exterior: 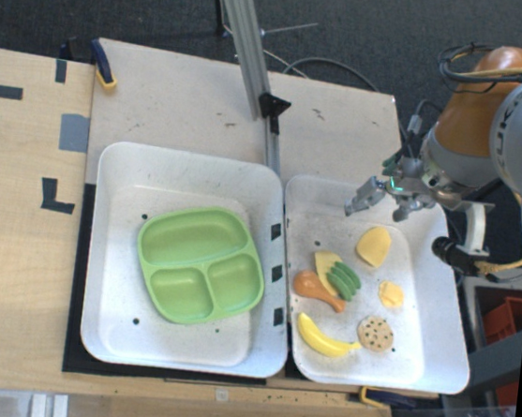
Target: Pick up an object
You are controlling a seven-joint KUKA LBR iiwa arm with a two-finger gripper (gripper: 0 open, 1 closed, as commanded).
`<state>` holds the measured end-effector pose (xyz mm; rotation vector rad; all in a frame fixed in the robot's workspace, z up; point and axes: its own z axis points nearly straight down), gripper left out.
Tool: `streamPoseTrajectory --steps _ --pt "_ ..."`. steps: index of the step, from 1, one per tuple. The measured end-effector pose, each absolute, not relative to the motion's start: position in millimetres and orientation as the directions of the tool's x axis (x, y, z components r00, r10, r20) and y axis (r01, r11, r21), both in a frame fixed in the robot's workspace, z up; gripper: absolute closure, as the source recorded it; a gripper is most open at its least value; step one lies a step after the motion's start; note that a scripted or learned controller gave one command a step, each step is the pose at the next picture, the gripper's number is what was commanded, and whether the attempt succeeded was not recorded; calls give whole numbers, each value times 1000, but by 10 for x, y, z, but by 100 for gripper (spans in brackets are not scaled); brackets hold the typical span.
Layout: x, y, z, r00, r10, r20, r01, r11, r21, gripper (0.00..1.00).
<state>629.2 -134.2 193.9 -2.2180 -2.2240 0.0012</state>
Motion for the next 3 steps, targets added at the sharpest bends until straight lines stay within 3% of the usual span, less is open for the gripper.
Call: streamPoseTrajectory --steps 2,3 --pt "6359 -1371 864 -2 1000 -2 1000 2 -1 0" --pt "6370 -1364 997 -4 1000 -2 1000 4 1 100"
